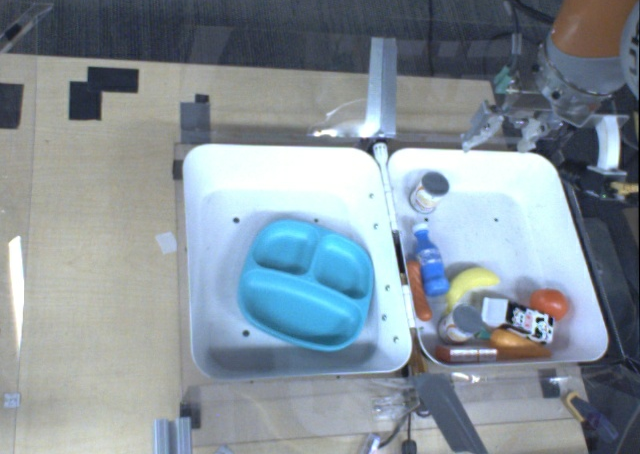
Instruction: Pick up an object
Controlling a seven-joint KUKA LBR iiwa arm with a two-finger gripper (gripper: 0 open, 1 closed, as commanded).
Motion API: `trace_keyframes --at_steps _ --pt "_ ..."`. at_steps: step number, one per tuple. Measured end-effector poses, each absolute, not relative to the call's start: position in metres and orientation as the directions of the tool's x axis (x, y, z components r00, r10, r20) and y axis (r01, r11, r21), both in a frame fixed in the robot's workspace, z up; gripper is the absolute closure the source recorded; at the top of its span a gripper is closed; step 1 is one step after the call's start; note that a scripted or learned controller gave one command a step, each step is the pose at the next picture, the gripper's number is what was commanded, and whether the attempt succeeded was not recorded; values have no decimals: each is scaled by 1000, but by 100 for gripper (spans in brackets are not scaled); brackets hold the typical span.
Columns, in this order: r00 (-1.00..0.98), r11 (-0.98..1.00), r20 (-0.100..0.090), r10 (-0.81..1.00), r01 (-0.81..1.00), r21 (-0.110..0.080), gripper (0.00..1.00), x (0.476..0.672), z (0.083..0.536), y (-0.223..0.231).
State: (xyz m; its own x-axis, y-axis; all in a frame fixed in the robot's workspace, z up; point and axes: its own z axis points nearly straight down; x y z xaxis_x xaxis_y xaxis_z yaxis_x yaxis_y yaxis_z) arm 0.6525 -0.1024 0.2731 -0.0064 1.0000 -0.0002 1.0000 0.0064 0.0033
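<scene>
Objects for picking lie heaped in the right bin (560,202), mostly along its near edge and its left wall. A small jar with a metal lid (430,190) sits alone near the far left corner. Below it a blue bottle (431,260) lies along the left wall, with an orange carrot-like piece (417,290) beside it, partly tucked under the bottle. A yellow lemon (470,283) rests near the middle of the pile, and an orange-red ball (549,303) sits at the right. Between them a black-and-white patterned box (520,318) overlaps several smaller things that are too crowded to tell apart, among them a round grey piece and a reddish stick at the front rim.

The left bin (215,192) holds a blue divided plate (305,283), lying tilted near its middle.

The gripper (505,122) hangs above the far rim of the right bin, well apart from the pile. Its fingers appear spread, with nothing between them, though they are small and blurred. The arm (598,12) is cut off at the upper right corner.
</scene>
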Motion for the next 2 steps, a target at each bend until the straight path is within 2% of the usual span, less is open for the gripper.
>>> trace_keyframes --at_steps 1,2 --pt "-12 12 -1 1000 1000 9 100 654 285 -101" --pt "-151 151 -3 989 988 9 100 670 387 -93"
